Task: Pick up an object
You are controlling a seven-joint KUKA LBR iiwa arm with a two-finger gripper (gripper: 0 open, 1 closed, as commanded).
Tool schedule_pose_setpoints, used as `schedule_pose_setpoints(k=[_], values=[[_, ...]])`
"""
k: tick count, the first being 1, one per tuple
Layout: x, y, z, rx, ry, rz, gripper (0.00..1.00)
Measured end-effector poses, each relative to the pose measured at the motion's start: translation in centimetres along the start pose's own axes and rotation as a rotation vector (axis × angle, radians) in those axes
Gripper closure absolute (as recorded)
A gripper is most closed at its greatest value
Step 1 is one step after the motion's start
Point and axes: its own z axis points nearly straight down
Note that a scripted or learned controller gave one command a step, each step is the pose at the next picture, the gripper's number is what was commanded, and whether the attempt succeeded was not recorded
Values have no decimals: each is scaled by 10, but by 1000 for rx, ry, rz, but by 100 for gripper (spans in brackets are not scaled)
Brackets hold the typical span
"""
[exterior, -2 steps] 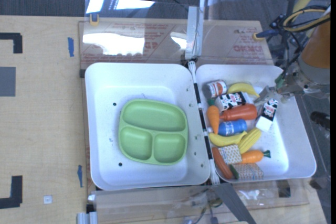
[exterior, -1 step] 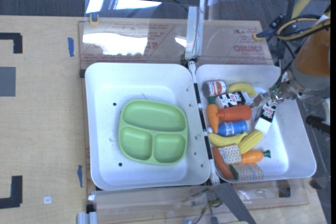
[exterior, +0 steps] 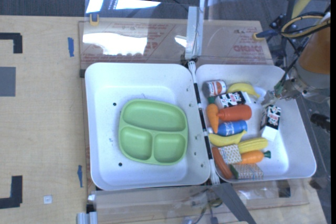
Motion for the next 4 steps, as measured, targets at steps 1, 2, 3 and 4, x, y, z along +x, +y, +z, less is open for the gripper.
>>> schedule_pose_setpoints(k=[1,2,3,4], values=[[5,2,1,2,9,-5,0],[15,-43,10,-3,7,-112,0],[10,-43,-1,-5,-4,-107,100],[0,47,-89,17,5,-48,100]])
